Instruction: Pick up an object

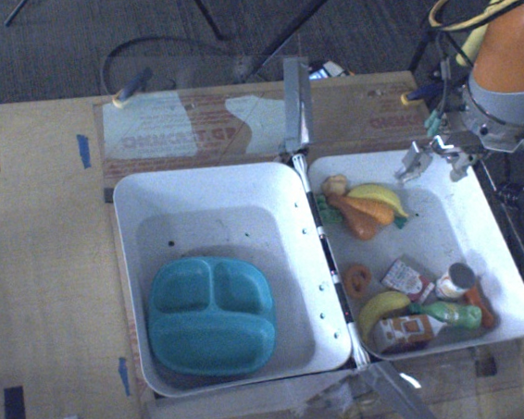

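My gripper (436, 163) hangs over the far edge of the right bin (497, 235), with its fingers spread open and nothing between them. Below and to its left lie a yellow banana (378, 198) and an orange chicken-leg toy (355, 215) at the bin's far left. Along the near side sit a brown ring (358, 279), a second banana (382, 307), a small carton (406, 331), a green bottle (455, 314), a white packet (403, 276) and a small can (460, 278). The gripper touches none of them.
The left bin (150, 206) holds a teal divided plate (211, 316) in its near half. A ridge (322, 244) where the two bins meet runs between them. Cables (464, 1) and a cardboard sheet (197, 127) lie behind the bins.
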Robot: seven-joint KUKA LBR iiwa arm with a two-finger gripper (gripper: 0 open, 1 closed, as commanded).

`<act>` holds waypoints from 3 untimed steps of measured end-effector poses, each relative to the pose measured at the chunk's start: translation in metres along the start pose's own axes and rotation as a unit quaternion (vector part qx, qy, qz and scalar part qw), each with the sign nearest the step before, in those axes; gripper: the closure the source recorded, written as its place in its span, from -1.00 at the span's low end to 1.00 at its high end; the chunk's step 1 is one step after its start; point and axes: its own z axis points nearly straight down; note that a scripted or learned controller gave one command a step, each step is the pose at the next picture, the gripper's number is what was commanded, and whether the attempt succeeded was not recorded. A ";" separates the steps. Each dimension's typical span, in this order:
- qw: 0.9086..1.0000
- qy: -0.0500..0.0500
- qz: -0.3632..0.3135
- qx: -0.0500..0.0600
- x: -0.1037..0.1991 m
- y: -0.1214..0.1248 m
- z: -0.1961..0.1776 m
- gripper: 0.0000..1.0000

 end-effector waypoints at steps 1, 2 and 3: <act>1.000 -0.001 -0.024 -0.002 0.025 0.017 0.147 -1.00; 1.000 -0.001 -0.023 0.001 0.023 0.016 0.137 1.00; 1.000 -0.001 -0.016 -0.001 0.081 0.058 0.022 1.00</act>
